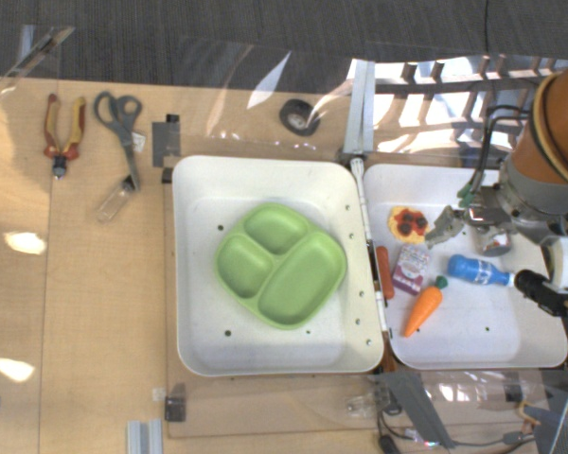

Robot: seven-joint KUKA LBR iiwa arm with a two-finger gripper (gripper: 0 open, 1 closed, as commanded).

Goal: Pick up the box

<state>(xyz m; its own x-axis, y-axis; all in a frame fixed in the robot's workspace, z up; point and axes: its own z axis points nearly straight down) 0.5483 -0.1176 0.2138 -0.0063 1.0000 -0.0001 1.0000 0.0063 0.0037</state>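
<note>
Camera view, looking down at a slant.

Bench (76, 282): pale wood, two shallow white bins side by side. Left bin (199, 339) holds a green divided plate (281, 265), three compartments, lying roughly at its centre.

Right bin (540, 348) holds the clutter. Box (412, 266): small, pinkish-white, near the bin's left wall, sitting on the floor of the bin. Just above it, a round yellow piece with dark red spots (408, 221). Just below and to the right, a toy carrot (422, 310), orange, green tip pointing up-right, close beside the box. A thin red stick (384, 271) lies along the left edge. A blue bottle (477, 271) lies on its side to the right of the box.

Arm (560, 149) enters from the right, orange band visible. End effector (447, 227) hangs over the bin, up and right of the box, between the spotted piece and the bottle. Cannot tell whether it is spread or pressed together; nothing is seen in it.

Outside the bins, upper left of bench: red-handled pliers (61, 132), grey scissors (121, 130). A roll of tape (299, 115) sits behind the left bin.
</note>
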